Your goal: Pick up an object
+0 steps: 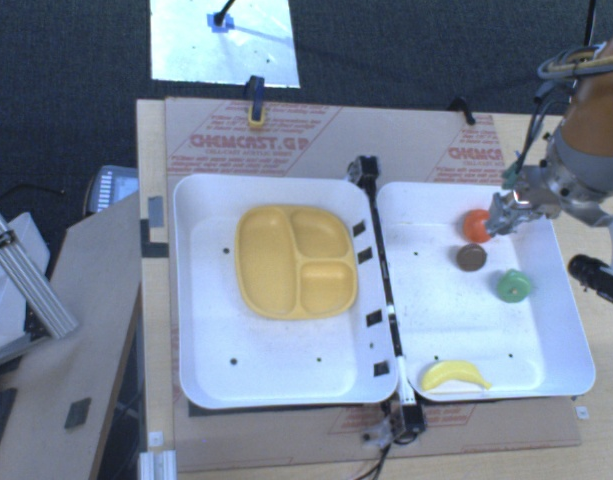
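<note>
At the near edge of the right bin (556, 298) lies a yellow banana (455, 375), well apart from the other things, and in the left bin (196, 268) rests a yellow divided plate (294, 261). Farther in the right bin are a green object (513, 286), then a brown round object (471, 257) just beside an orange ball (475, 225). The gripper (505, 214) is low at the ball's right side and touches or nearly touches it; I cannot tell how its claw stands.
</note>
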Motion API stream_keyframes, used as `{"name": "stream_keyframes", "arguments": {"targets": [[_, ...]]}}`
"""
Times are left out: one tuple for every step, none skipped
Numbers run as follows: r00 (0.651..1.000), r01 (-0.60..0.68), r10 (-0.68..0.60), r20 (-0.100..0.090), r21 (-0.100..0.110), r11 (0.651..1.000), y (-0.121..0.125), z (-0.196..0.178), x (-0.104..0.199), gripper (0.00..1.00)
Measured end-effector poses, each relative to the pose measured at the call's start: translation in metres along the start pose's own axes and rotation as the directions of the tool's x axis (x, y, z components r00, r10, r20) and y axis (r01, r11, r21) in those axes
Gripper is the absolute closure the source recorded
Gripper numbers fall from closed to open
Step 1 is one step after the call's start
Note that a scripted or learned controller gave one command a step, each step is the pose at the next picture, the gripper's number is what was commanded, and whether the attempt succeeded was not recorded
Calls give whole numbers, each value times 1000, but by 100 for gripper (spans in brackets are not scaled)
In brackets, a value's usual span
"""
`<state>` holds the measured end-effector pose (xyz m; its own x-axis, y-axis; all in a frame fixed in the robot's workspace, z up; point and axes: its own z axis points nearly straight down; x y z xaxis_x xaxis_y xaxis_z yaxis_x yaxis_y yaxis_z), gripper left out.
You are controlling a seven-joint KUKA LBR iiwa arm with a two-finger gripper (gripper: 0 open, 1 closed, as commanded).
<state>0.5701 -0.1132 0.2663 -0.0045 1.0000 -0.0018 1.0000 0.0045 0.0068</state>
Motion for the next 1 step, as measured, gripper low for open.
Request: {"name": "stream_keyframes", "arguments": {"targets": [[1000,4,-4,-2,3,1000,24,12,45,100]]}}
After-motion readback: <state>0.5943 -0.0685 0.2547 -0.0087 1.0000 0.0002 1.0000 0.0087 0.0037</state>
